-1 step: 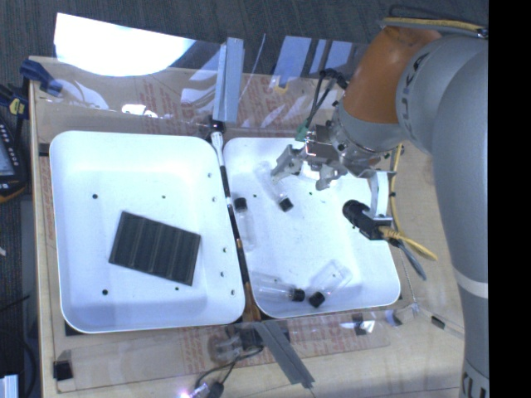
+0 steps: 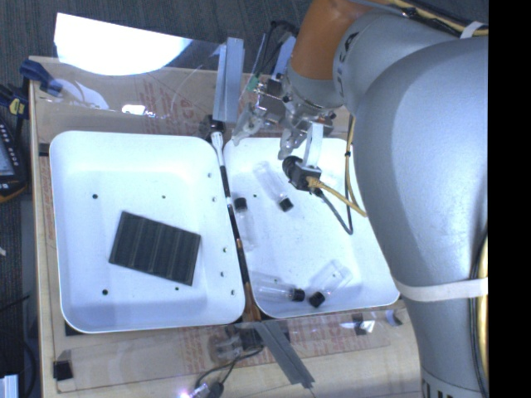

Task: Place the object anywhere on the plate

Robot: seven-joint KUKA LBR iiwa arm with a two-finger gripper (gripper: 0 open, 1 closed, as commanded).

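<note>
A dark ribbed rectangular plate (image 2: 156, 247) lies flat in the left bin (image 2: 75, 152), slightly turned. In the right bin (image 2: 365, 284) lie several clear vials with black caps. One vial (image 2: 272, 182) lies near the middle-back with its cap toward me, and a small black piece (image 2: 240, 203) sits by the divider. Two more vials (image 2: 275, 288) (image 2: 330, 275) lie at the front. My gripper (image 2: 247, 129) hangs over the far left corner of the right bin, close to the divider and above the vials. I see nothing held in it.
The rim between the two bins (image 2: 232, 222) runs just below the gripper. A grey upright bracket (image 2: 228, 77) stands behind the bins near the wrist. The arm's bulk covers the right side of the right bin.
</note>
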